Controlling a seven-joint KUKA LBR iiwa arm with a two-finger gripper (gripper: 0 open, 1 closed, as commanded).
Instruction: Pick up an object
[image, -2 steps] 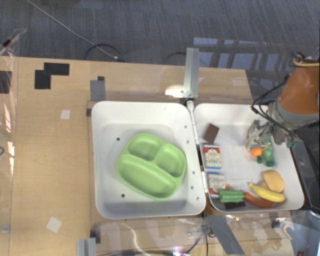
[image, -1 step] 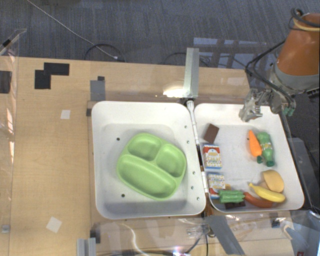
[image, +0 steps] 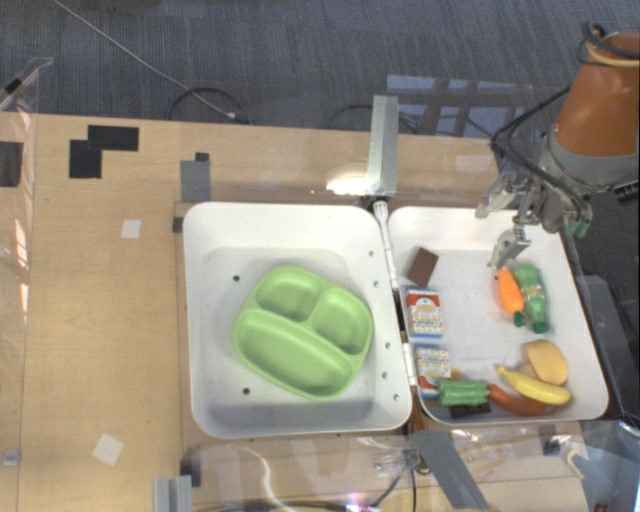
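- Wooden surface (image: 100, 330) carries two shallow white bins side by side, with dark carpet behind its far edge.
- Left bin (image: 210, 240) holds one green divided plate (image: 303, 331), lying flat near its middle.
- Right bin (image: 460, 250) holds all the small things, so the pick should happen there.
- Arm (image: 600, 100), grey with an orange band, reaches over the far right corner of the right bin.
- Claw (image: 512, 240) hangs just above the far end of an orange carrot (image: 510, 290); its fingers look a little apart with nothing between them, but they are small and not sharp.
- Carrot lies near the right wall of the bin and touches a green bottle (image: 533, 296) at its side. In my judgement it is the nearest target.
- To do this step well, I think the claw should come down over the middle of the carrot, with the fingers across its narrow width, and one finger must go into the tight place beside the bottle.
- Other things are well apart from the claw: a brown block (image: 423, 266), a small printed carton (image: 426, 312), a banana (image: 534, 388) and a tan potato-like thing (image: 547, 360) near the front right corner.
- Risk: a push on the bottle may roll the carrot away.
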